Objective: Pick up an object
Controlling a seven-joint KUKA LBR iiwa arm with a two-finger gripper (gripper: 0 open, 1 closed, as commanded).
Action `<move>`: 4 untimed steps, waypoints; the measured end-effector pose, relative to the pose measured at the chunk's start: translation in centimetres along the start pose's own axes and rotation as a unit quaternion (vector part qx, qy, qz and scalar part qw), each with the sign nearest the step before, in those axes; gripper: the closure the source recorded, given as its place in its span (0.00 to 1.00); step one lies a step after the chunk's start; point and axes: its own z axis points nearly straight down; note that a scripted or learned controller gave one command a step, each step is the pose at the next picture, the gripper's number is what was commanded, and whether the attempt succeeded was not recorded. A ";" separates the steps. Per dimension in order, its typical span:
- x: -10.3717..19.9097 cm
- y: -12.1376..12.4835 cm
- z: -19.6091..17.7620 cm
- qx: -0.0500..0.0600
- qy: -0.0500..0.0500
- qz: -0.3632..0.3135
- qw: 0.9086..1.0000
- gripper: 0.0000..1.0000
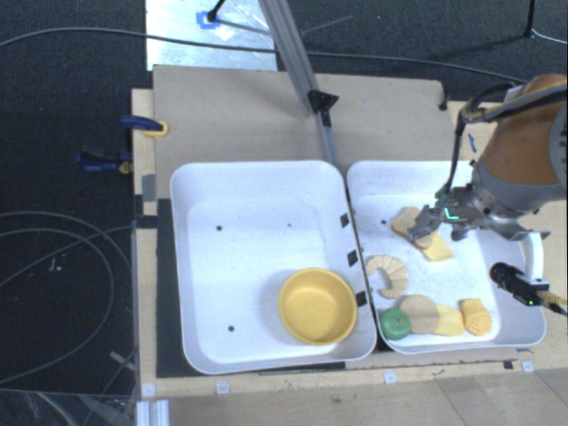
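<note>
My gripper (428, 227) is low in the right bin (497, 180), reaching in from the right. It sits between a tan bread-like piece (405, 221) on its left and a pale yellow wedge (437, 249) just below it, and it partly covers both. Whether it touches either one is hidden. Nearer the front lie a croissant (389, 275), a green round item (395, 326), a tan lump (421, 311), a yellow piece (451, 325) and a small orange-yellow ridged piece (477, 316).
A yellow bowl (317, 304) stands at the front right of the left bin (222, 193). A grey pole (297, 56) slants over the bench toward the wall between the two bins. Blue and yellow clamps (133, 140) grip the bench's left edge.
</note>
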 end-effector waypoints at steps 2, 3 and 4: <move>0.3 0.1 6.2 0.001 0.000 0.002 1.000 0.00; 0.5 0.5 9.9 -0.005 0.001 0.002 1.000 0.00; 0.4 0.6 8.7 -0.008 0.000 0.002 1.000 1.00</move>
